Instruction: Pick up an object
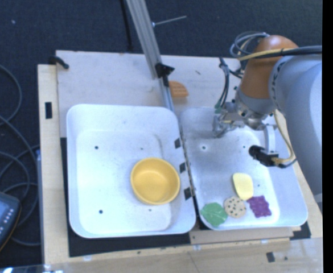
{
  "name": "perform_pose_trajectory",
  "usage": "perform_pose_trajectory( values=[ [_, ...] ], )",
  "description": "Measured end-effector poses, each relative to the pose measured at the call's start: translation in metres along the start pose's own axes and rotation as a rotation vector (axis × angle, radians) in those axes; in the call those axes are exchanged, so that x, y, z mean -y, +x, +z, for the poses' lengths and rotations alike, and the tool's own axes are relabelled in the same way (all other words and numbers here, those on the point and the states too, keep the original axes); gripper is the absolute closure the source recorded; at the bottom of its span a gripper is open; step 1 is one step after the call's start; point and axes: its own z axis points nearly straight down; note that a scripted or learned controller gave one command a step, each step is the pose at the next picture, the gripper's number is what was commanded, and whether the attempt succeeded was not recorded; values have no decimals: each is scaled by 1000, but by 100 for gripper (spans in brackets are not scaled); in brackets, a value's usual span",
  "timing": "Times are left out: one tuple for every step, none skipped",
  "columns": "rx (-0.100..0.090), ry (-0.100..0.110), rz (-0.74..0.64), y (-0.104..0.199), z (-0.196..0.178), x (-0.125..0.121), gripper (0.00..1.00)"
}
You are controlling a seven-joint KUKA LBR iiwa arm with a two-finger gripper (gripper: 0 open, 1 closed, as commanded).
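A yellow bowl sits upright in the left bin, toward its right side. In the right bin several small items lie near the front edge: a pale yellow piece, a brown speckled cookie, a green round piece and a purple piece. My gripper hangs over the far left part of the right bin, well behind those items, with nothing seen between its fingers.
A slanted metal pole rises from between the bins at the back. An orange object lies on the bench behind the bins. The arm's grey body and cables cover the right bin's right side.
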Motion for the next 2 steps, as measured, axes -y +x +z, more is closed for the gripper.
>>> perform_pose_trajectory(
  values=[
    [-2, -2, -1, -3, -60, 7, 100],
    [-3, -2, -6, -1, -105, 5, 100]
  ],
)
